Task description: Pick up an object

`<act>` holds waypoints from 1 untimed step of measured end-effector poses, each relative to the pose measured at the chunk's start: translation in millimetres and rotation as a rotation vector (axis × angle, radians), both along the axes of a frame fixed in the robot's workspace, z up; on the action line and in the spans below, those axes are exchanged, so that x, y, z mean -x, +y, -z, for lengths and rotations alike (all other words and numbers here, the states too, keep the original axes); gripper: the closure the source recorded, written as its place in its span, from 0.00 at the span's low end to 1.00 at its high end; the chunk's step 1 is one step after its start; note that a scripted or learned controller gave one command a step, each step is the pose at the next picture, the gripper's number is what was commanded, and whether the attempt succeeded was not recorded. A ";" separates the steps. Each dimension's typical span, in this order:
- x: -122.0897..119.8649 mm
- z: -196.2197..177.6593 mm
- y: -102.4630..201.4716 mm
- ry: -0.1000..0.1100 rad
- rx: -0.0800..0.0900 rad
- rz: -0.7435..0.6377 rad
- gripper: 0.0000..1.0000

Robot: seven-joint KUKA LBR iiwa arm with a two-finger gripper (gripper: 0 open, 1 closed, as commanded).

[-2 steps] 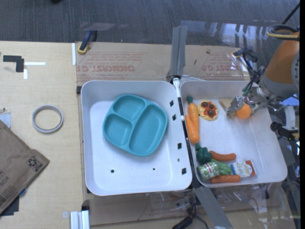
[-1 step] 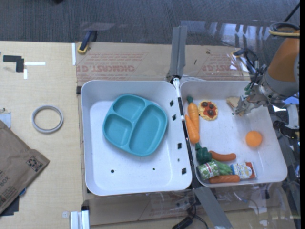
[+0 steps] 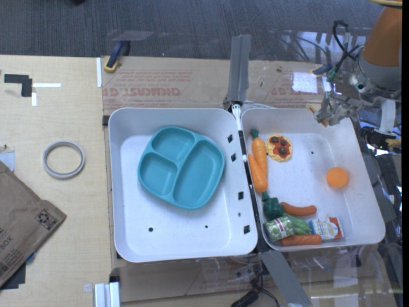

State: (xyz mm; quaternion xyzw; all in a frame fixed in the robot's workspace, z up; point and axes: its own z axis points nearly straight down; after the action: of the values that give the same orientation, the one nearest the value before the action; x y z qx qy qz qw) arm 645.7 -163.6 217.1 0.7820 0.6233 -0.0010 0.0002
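My end effector (image 3: pixel 333 110) hangs at the upper right of the frame, over the far right corner of the right bin (image 3: pixel 358 171), just at its rim. Cables and grey hardware crowd it, and I cannot tell how it is set; nothing shows in its grasp. My orange band (image 3: pixel 385 34) sits above it, against the right edge of the frame.

The things I might pick all lie in the right bin. An orange ball (image 3: pixel 337 178) rests alone toward the right side, well apart from the rest. A small round toy pizza (image 3: pixel 279 148) lies near the bin's upper left, just beside the top of two carrots (image 3: pixel 258 165), which run lengthwise along the left wall, touching each other. Below them, in the lower left corner, sits a cluster: a dark green vegetable (image 3: pixel 273 207), an orange-red sausage-like piece (image 3: pixel 299 209) beside it, and a packet with green and white printing (image 3: pixel 303 228) lying flat near the lower wall, with another red piece (image 3: pixel 300 240) along its lower edge.

The left bin (image 3: pixel 128 171) holds a blue divided plate (image 3: pixel 181 167) with three compartments, lying tilted in the frame near the middle.

On the bench (image 3: pixel 51 101) at the left lie a ring of tape (image 3: pixel 64 159) and a brown cardboard box (image 3: pixel 22 219) at the lower left corner.
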 end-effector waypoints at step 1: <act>20.3 -4.9 35.1 0.002 0.000 0.241 1.00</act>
State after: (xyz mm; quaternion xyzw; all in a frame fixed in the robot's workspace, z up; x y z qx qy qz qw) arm 625.3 -128.5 222.0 0.8513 0.5247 -0.0018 -0.0009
